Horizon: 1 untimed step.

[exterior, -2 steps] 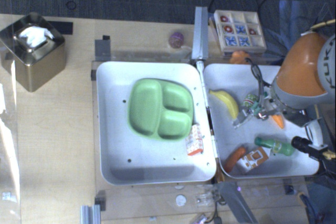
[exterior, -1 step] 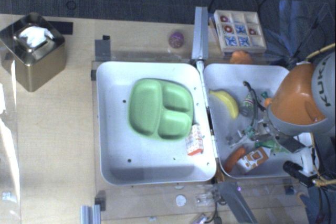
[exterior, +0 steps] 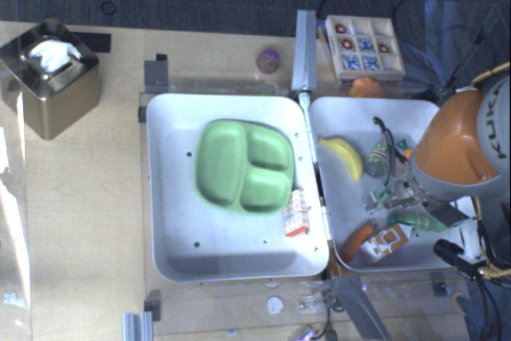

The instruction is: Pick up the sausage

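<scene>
1. The gripper (exterior: 393, 196) is seen low in the right bin (exterior: 343, 172), but its fingers are lost in a tangle of dark and greenish parts, so whether it is open or closed cannot be told.
2. The arm (exterior: 463, 144) is cut off at the picture's right side, and the right bin's far corner is hidden under it.
3. Two white bins are counted, the left bin (exterior: 172, 172) touching the right bin along one wall.
4. One sausage (exterior: 355, 239) is seen: a short reddish-orange link, lying at a slant near the right bin's front wall, just beside a small printed packet (exterior: 382, 243).
5. One banana (exterior: 345, 156) is seen in the right bin, behind the sausage.
6. One green divided plate (exterior: 243, 164) and one small carton (exterior: 297, 213) are seen in the left bin.
7. One tic-tac-toe board (exterior: 363, 48) is seen behind the right bin, outside it.
</scene>
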{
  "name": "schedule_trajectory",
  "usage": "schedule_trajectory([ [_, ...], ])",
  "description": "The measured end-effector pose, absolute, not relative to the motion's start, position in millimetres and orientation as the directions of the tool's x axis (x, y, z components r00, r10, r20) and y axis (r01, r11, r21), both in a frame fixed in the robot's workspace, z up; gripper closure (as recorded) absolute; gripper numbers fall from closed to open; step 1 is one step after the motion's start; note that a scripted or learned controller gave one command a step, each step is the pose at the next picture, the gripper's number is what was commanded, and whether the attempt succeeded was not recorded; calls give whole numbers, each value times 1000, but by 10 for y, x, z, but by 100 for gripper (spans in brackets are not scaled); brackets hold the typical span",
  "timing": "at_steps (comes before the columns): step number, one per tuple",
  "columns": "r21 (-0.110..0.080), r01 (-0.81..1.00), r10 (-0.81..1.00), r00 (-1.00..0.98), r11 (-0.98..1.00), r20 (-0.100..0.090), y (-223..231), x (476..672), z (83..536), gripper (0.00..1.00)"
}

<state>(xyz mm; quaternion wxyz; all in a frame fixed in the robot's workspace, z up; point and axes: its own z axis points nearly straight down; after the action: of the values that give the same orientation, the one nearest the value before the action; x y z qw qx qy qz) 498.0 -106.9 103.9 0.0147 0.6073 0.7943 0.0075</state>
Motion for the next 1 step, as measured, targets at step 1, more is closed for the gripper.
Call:
schedule_trajectory([
  [1, 29, 965, 965, -262, 262, -14, -1069, 4979, 1038, 0],
])
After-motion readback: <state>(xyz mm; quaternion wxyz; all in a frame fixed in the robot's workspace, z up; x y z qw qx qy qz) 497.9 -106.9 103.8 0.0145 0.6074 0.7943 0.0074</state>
